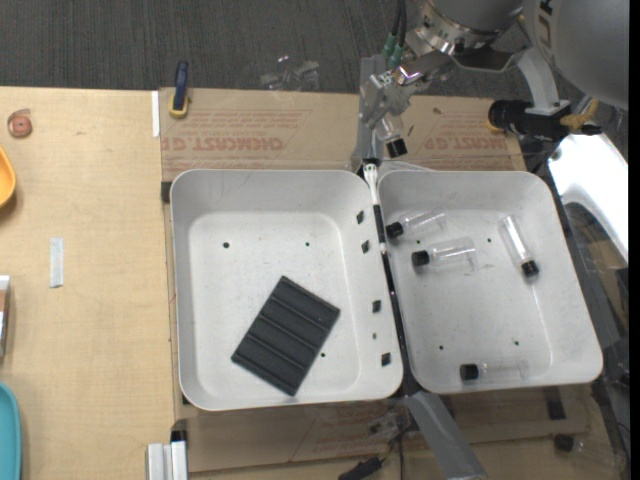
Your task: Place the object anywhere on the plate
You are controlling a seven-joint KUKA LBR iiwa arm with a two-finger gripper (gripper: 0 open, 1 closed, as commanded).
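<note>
A dark ribbed rectangular plate (287, 334) lies flat and slantwise in the left bin (181, 288). My gripper (384, 120) hangs above the back edge where the two bins meet, well above and behind the plate. A clear vial with a black cap (395, 145) sits between its fingers, cap pointing down. The right bin (566, 230) holds several more clear, black-capped vials: one (414, 226) near its back left, one (446, 257) beside that, one (518, 244) to the right and one (494, 371) at the front.
Brown cardboard (260, 130) lies behind the bins, with a blue clamp (180, 88) at its left corner. A tan bench top (80, 268) stretches to the left. The arm's grey body and cabling (560, 118) crowd the upper right.
</note>
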